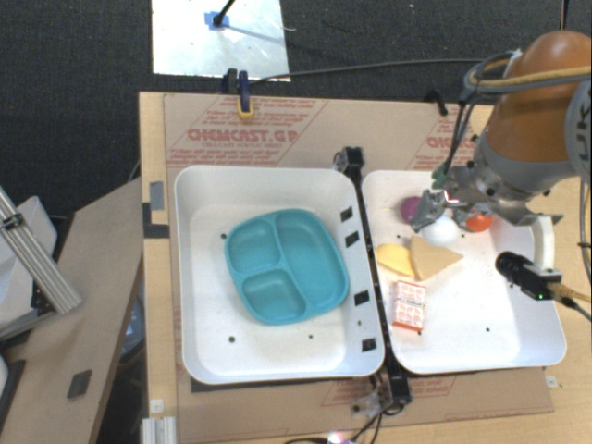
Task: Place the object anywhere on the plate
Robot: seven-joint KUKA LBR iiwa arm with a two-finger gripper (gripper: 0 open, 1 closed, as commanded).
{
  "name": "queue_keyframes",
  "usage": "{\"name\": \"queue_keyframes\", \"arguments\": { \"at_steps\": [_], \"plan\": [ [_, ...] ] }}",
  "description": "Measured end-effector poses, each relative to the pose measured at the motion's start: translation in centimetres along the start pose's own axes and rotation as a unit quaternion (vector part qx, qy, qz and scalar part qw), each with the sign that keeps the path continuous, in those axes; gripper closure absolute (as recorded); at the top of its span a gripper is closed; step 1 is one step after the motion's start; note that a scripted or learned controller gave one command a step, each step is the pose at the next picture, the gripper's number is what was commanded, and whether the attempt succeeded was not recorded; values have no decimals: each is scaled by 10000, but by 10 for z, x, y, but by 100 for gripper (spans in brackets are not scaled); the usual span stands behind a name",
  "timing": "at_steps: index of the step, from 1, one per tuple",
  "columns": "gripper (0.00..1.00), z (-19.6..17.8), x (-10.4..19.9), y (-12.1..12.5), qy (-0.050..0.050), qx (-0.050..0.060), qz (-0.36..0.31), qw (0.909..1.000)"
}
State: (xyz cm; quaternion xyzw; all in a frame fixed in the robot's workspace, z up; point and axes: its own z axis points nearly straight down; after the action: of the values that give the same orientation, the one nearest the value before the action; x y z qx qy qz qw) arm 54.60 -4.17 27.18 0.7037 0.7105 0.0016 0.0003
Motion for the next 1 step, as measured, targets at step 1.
{"name": "queue_keyframes", "arguments": {
  "at_steps": [1],
  "plan": [
    [100,21,55,-4,1,8,-3,10000]
  ]
}}
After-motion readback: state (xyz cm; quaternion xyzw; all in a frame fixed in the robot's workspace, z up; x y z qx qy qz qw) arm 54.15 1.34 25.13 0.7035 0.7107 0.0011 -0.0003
